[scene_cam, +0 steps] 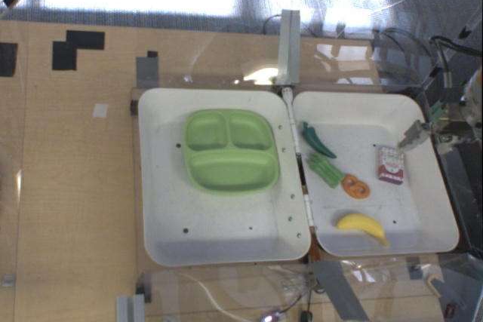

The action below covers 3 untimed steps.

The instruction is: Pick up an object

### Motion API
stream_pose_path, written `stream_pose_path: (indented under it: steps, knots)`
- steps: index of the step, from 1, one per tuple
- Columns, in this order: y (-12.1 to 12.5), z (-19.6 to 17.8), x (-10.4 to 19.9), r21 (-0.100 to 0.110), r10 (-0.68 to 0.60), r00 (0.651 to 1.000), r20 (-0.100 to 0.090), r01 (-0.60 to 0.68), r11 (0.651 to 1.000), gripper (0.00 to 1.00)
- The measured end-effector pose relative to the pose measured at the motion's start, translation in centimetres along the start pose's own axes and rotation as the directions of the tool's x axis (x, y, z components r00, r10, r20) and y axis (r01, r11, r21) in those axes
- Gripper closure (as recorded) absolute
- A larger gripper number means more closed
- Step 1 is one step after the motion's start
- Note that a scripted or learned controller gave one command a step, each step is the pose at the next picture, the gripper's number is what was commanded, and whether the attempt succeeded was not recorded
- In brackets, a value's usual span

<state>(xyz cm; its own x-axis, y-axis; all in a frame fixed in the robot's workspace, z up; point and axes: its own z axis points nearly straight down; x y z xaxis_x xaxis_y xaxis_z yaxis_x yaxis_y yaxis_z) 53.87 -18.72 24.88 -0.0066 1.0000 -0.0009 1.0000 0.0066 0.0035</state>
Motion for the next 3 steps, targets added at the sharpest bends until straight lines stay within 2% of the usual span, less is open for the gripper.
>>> stream_pose_path:
  steps: [1,2,3]
  knots:
    - [-3.2,13.3,-1.8,0.002,0.034,0.999,-0.001,-0.034,0.999,0.00]
    - [-4.9,15.6,1.3,-0.008,0.332,0.943,0.000,-0.332,0.943,0.00]
    - [1.4,10.9,4.7,0.000,0.347,0.938,-0.001,-0.347,0.938,0.00]
